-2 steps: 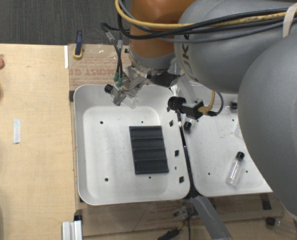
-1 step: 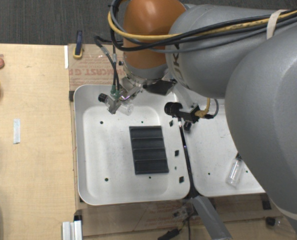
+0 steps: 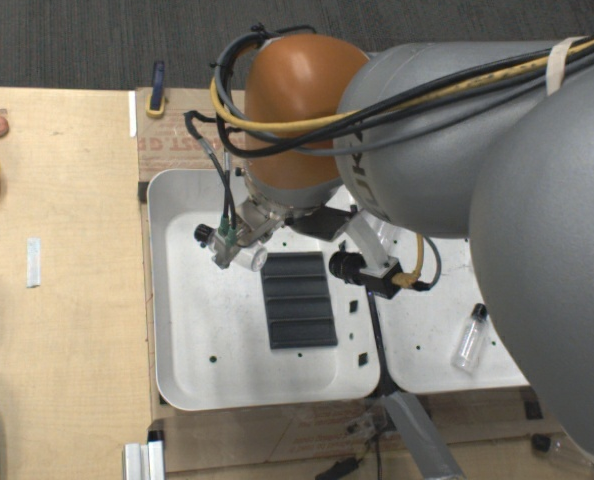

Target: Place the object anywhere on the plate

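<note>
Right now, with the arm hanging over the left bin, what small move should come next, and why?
Probably a short shift toward the right bin, where a small clear bottle lies. The gripper hangs over the left bin, well apart from the bottle, the one loose object I can make out.

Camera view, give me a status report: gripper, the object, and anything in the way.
Gripper low over left bin, fingers hidden. Clear bottle lying loose in right bin, apart from gripper. Arm covers much of both bins; plate not made out.
</note>
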Robot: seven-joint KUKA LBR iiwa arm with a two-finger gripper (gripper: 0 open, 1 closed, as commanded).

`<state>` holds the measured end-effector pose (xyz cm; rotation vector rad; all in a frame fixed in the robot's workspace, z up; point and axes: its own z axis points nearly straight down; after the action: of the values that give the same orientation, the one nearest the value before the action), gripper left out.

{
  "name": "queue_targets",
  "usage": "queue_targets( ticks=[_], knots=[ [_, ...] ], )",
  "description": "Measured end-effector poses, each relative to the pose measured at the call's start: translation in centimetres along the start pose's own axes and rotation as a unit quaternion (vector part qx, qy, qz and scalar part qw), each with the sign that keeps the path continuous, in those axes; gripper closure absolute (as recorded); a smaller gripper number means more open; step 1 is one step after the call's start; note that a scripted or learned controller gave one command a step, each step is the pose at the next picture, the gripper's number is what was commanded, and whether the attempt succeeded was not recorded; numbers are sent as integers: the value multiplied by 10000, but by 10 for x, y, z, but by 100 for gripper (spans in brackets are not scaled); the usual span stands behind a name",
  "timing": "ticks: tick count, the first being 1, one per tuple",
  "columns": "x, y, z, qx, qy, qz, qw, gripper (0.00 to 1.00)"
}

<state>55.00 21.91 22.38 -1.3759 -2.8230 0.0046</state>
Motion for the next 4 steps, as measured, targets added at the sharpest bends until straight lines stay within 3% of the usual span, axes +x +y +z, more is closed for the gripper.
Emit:
queue_targets(
  ticks=[1, 2, 3, 4],
  knots=[
    [31, -46, 21, 6, 2, -333, 9994, 100],
    [27, -40, -31, -13, -7, -1777, 9841, 100],
    [45, -43, -63, -22, -12, -2751, 9614, 100],
    [45, -43, -63, -22, -11, -2752, 9614, 0]
  ],
)
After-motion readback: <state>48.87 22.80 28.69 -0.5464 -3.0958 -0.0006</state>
